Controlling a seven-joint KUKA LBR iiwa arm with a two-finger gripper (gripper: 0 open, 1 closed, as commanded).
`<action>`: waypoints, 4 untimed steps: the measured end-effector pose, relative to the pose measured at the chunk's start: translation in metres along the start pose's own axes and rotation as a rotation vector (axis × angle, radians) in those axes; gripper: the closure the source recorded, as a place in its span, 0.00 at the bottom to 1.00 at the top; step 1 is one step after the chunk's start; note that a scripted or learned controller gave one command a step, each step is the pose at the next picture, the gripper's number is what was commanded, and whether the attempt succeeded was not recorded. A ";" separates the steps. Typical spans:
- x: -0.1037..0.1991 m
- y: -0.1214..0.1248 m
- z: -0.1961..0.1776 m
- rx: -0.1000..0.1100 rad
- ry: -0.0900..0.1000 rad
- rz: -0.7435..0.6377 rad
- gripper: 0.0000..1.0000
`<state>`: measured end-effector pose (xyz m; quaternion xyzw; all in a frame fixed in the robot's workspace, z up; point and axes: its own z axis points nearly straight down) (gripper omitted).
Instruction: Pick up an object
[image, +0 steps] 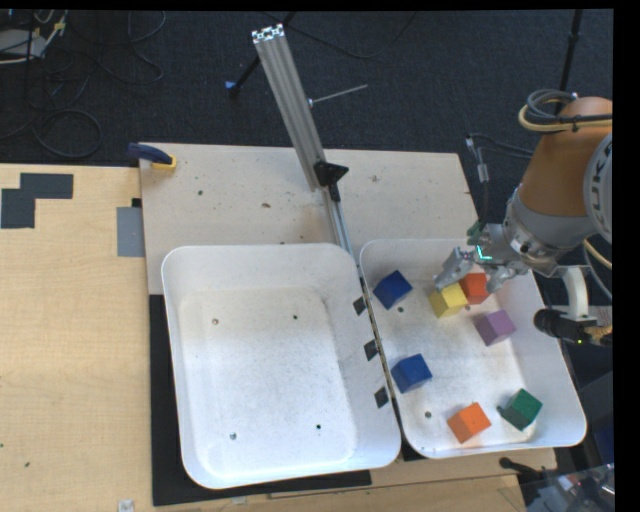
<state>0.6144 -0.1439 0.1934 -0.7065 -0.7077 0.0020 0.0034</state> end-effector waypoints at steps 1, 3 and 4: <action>0.000 0.001 -0.002 -0.004 -0.001 0.000 0.00; 0.007 -0.009 0.102 0.000 0.000 0.002 0.00; 0.005 -0.009 0.089 -0.003 -0.001 0.007 1.00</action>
